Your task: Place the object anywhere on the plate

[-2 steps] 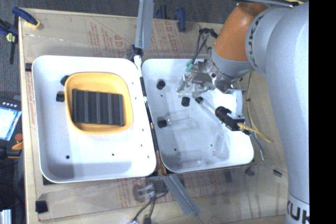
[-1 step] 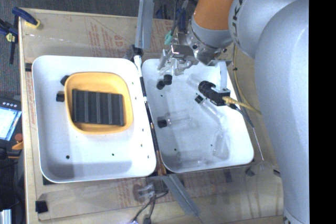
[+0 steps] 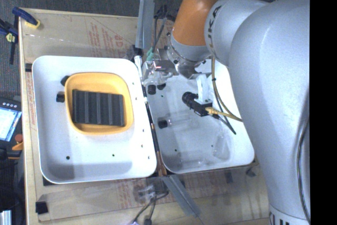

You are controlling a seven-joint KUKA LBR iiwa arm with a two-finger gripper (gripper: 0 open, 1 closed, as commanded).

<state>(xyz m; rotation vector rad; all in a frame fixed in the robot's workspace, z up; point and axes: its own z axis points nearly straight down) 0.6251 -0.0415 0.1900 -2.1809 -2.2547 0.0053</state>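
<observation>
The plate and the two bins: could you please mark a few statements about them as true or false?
1. The yellow plate lies in the left bin. True.
2. A dark ridged object rests on the plate. True.
3. The arm hangs over the left bin. False: it is over the right bin.
4. The plate is round and blue. False: it is yellow, a rounded rectangle.
5. The bins sit on a wooden bench. True.

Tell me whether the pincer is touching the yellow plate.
Apart. In the camera view the pincer sits over the right bin, and the left bin's white wall separates it from the yellow plate.
</observation>
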